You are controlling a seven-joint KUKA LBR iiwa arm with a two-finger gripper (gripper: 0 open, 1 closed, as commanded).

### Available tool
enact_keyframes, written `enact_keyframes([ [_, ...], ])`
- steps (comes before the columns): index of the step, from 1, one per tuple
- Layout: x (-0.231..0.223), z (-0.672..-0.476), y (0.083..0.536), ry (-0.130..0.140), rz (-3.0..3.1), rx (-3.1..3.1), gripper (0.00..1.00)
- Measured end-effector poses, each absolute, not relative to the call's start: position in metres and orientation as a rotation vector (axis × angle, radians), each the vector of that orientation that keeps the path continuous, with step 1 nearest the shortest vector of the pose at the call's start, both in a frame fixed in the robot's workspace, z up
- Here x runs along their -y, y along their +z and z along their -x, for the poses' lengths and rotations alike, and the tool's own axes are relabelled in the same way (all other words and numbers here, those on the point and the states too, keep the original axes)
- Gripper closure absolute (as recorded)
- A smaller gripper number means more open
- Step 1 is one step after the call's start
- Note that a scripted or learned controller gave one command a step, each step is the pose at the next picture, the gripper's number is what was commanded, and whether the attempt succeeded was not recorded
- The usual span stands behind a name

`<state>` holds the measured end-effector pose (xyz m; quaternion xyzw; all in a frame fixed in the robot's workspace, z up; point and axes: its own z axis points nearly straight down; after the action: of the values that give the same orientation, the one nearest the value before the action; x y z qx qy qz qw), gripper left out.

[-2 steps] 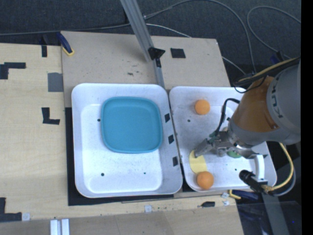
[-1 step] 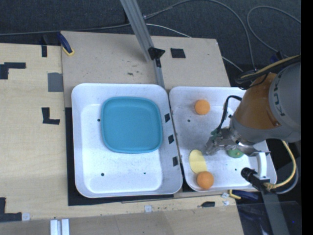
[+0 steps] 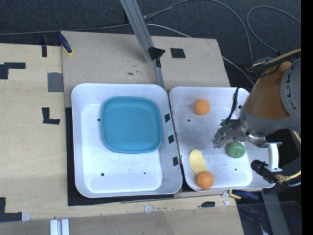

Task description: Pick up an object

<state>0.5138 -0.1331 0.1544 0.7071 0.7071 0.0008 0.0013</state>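
Green ball (image 3: 236, 150) lies near the right bin's (image 3: 215, 184) right edge, just beside the gripper (image 3: 221, 139), awaiting a closing approach.

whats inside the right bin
Right bin: an orange ball, a green ball, a yellow piece, another orange ball. The gripper and arm cover its right side.

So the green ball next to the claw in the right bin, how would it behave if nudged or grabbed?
The green ball looks round and smooth, so a nudge from the claw would probably send it rolling across the flat floor of the right bin. Its curved sides may squirt out of an off-centre pinch. It looks small, so likely light.
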Motion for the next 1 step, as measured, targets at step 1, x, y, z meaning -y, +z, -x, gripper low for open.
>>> enact_keyframes([
  [1,0.1321,-0.5134,0.1957,0.002,-2.219,-2.221,1.00],
])
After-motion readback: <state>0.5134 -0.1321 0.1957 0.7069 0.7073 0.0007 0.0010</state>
